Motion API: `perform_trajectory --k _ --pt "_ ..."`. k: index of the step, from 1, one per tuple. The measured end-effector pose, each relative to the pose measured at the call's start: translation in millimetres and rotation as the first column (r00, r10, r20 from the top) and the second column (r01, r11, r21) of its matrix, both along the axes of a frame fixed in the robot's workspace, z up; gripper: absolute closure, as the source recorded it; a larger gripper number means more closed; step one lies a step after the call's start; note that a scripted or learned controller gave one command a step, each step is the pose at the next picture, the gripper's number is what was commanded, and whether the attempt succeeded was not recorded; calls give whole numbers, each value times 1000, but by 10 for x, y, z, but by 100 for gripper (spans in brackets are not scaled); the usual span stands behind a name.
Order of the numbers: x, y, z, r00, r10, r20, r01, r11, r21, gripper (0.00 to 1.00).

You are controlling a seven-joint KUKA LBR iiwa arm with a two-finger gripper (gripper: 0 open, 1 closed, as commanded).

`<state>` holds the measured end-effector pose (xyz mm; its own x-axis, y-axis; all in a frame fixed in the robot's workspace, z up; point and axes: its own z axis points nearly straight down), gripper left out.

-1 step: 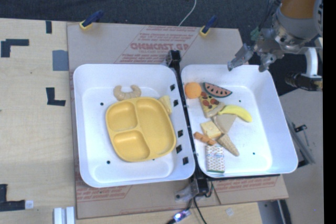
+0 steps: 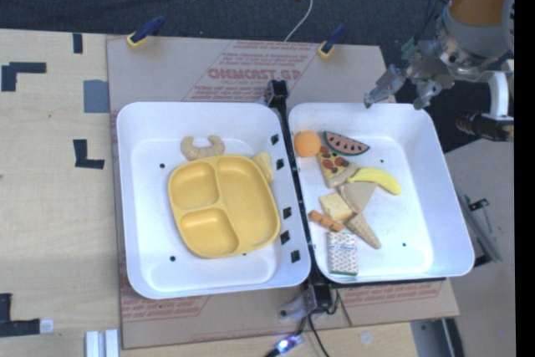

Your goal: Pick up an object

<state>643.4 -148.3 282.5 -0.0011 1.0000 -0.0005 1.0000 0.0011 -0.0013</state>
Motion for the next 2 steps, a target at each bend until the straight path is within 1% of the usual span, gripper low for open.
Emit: perform_trajectory --k 1,2 --pt "-21 -52 -456 1000 0 -4 0 1000 -1 0" --pt "-88 -90 -1065 1000 0 -5 0 1000 0 0"
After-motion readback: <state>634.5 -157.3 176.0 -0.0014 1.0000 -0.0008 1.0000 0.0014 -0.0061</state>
